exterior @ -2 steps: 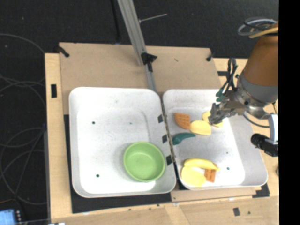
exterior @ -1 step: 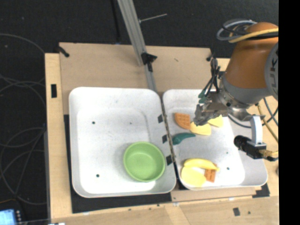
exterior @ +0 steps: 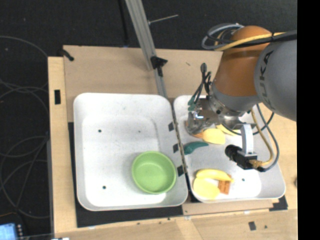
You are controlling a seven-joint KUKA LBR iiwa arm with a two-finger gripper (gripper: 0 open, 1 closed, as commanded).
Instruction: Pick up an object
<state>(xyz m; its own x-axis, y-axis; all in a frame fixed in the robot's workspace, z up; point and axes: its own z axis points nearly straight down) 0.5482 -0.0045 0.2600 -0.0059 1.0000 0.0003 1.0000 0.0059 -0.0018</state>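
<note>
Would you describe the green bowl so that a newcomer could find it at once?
Start at the left white bin and look to its near right corner. The green bowl sits there upright, round and lime green, apart from the yellow pieces that lie in the right bin.

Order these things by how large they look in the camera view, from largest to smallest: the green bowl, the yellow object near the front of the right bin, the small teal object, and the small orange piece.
1. green bowl
2. yellow object
3. teal object
4. orange piece

The last two look close in size, so their order is unsure.
</note>
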